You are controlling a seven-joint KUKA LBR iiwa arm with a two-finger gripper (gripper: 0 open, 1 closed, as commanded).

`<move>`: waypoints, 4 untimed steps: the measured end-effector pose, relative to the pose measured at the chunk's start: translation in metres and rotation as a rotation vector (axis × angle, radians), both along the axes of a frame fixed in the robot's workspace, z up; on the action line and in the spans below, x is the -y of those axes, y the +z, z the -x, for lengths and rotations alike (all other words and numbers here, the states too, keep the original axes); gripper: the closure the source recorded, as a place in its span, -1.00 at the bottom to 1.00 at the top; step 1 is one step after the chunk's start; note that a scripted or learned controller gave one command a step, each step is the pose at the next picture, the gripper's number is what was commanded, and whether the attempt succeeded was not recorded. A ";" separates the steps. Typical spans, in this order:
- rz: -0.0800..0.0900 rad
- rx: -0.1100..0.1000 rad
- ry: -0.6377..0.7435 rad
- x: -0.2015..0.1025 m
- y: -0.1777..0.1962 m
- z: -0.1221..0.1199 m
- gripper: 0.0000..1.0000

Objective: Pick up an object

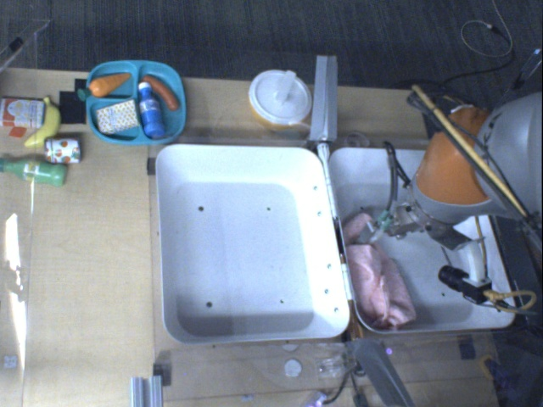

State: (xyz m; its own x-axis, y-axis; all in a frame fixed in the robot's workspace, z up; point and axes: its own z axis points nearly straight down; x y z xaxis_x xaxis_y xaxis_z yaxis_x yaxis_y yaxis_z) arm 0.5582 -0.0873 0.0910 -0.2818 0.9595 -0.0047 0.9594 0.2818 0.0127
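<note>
**Arm low over the right bin, beside a pink cloth**

While the bench (85,295) spreads pale and wide beneath everything, the left bin (246,244) takes up the middle of the view, white and shallow. At three o'clock from it sits the right bin (441,312), touching it along a shared edge. The arm (475,164), grey with its orange band, comes in from three o'clock and hangs over that bin's far half. A pink cloth (377,282) lies bunched along the right bin's nine o'clock wall, running toward six o'clock. The gripper (392,223) sits just at the cloth's twelve o'clock end, very near or touching it; whether its fingers are apart or together cannot be told, and no grasp is visible. At eleven o'clock on the bench rests a blue divided tray (174,87) holding toy food. A round white lid (280,97) lies at twelve o'clock, behind the left bin. A banana (47,125), a small can (62,150) and a green bottle (34,171) cluster at ten o'clock.
</note>
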 end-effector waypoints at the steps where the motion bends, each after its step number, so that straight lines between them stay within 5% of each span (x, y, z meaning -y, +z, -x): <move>1: 0.001 0.002 0.041 0.021 -0.001 -0.053 -1.00; 2: 0.002 -0.017 0.073 0.005 -0.001 -0.111 -1.00; 3: 0.002 -0.001 0.143 0.010 0.000 -0.051 -1.00; 4: 0.008 0.005 0.463 0.003 0.001 -0.024 -1.00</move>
State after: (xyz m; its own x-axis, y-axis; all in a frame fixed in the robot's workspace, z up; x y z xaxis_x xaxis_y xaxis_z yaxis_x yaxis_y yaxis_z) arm 0.5819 -0.0906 0.0916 -0.6804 0.7327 -0.0141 0.7326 0.6806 0.0134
